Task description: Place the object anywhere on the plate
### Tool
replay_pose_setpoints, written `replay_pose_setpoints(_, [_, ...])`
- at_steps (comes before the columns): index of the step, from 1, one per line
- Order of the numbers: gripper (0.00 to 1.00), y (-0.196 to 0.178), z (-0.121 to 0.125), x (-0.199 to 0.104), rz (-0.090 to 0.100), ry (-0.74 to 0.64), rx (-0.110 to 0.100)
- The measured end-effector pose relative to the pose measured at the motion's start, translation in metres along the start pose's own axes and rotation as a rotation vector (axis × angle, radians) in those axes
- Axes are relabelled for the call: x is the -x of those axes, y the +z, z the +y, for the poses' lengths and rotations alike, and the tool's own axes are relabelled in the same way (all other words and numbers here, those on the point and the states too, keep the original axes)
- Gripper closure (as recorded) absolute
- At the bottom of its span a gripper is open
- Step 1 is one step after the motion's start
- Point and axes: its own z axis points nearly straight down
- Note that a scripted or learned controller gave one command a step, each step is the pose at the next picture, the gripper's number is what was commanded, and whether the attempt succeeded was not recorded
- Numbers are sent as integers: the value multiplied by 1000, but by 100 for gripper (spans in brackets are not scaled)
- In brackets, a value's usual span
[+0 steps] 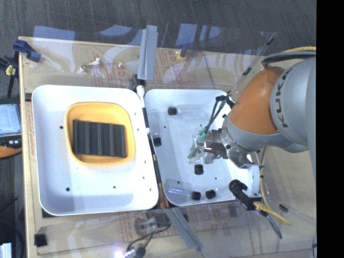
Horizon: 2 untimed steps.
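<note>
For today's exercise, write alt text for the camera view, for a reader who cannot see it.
A grey and orange robot arm reaches from the right over the right white bin, its gripper above several small dark objects. The left white bin holds a yellow-rimmed plate with a dark ridged centre.

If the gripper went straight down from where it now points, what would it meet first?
Probably the right bin's floor. The gripper hangs over it, with a small black object just beside that line; depth is unclear from above.

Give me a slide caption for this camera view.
KUKA arm's hand low over the right bin; yellow plate waits in the left bin.
</note>
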Motion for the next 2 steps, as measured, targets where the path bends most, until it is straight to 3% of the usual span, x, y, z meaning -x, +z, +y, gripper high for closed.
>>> replay_pose_setpoints(1, [100, -24, 43, -46, 2, -132, -1])
replay_pose_setpoints(2, [100, -6, 91, -88, 1, -438, 1])
